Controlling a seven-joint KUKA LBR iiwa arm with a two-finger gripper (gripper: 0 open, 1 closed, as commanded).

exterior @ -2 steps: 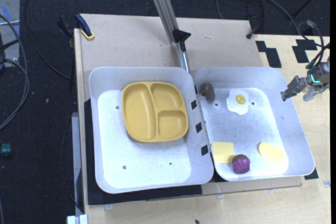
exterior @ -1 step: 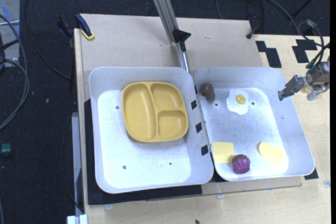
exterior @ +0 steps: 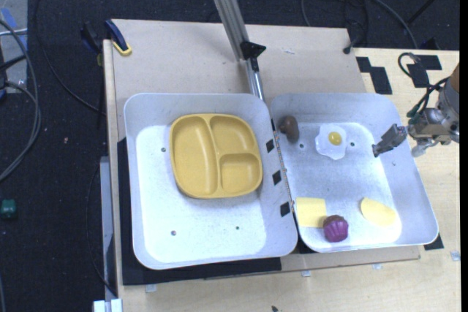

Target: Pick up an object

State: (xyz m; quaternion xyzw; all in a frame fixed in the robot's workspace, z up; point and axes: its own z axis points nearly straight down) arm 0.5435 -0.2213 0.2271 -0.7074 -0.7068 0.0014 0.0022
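The right bin (exterior: 409, 186) holds several small toy foods. A brown oval piece (exterior: 290, 128) lies at its far left corner, and a fried egg (exterior: 335, 139) rests right of it. Near the front lie a yellow block (exterior: 310, 212), a purple round piece (exterior: 336, 229) and a pale yellow slice (exterior: 378, 212). My gripper (exterior: 404, 144) hangs over the bin's right rim, to the right of the egg. It is open, with nothing between its fingers.
The left bin (exterior: 146, 215) holds a yellow divided plate (exterior: 216, 155). A metal pole (exterior: 230, 7) slants down to the seam between the bins. Cables lie on the dark floor around the bench.
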